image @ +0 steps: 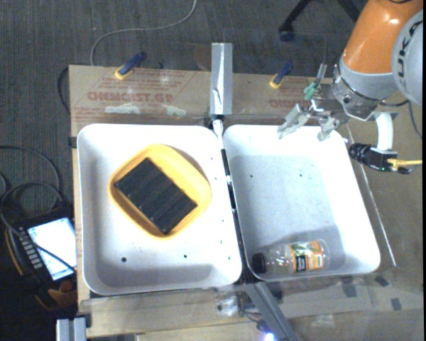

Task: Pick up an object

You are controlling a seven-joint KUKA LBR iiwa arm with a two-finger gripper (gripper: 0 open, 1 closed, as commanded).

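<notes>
A clear plastic bottle (292, 257) with an orange label and a dark cap lies on its side along the front edge of the right bin (298, 190). A yellow dish with a black ribbed square inside (158, 191) rests in the left bin (99, 155). My gripper (307, 121) hangs over the back edge of the right bin, far from the bottle. Its two fingers are spread apart with nothing between them.
The brown board (149, 94) behind the bins carries two blue-and-yellow clamps (130, 65). A metal strip (221, 77) stands between the bins at the back. A tablet and cables (46, 244) lie on the floor to the left.
</notes>
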